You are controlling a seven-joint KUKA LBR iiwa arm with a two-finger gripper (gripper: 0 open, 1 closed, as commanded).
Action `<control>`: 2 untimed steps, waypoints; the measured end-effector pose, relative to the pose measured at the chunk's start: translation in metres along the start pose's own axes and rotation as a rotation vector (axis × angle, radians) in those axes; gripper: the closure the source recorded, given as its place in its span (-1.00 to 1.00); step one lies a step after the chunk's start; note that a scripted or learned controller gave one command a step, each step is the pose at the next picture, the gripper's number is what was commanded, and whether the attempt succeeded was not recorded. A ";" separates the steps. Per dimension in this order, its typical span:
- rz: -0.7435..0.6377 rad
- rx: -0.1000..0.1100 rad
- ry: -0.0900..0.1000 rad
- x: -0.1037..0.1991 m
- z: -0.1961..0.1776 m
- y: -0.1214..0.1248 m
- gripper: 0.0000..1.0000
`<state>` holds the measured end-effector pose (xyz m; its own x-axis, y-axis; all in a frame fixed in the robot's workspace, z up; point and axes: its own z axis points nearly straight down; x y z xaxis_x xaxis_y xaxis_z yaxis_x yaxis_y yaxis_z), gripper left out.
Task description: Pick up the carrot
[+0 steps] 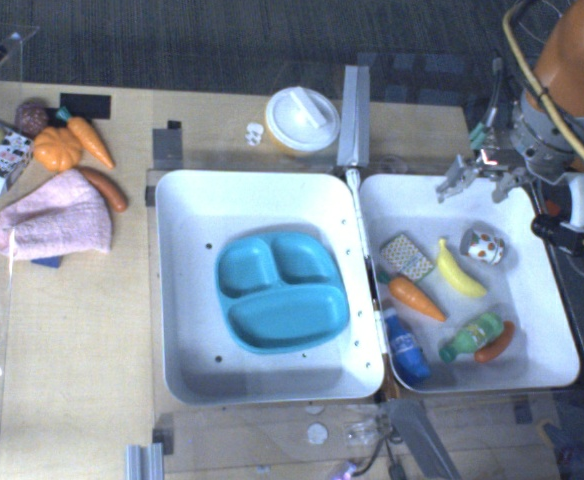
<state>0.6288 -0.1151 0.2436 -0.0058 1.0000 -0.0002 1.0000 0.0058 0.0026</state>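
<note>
1. The grey arm with its orange band reaches in from the right and hangs over the far right corner of the right shallow white bin (562, 363).
2. Its metal two-finger gripper (480, 181) points down toward the bin's far rim, fingers spread apart with nothing between them.
3. The small orange carrot with a green tip (415, 298) lies on the floor of the right bin, near its left wall, well apart from the gripper.
4. Just beside the carrot sit a grey speckled sponge block (406, 256), a yellow banana (458, 270) and a blue plastic bottle (406, 349).
5. The left white bin (187, 268) holds a blue sectioned plastic tray (282, 290).
6. On the wooden desk (72, 348) to the left lie a pink folded cloth (52, 220) and another orange carrot (90, 140).
</note>
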 end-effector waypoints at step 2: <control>0.019 -0.014 0.000 0.033 0.153 -0.099 -1.00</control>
<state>0.5298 -0.0830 0.0904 0.0128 0.9999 -0.0002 0.9998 -0.0128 0.0164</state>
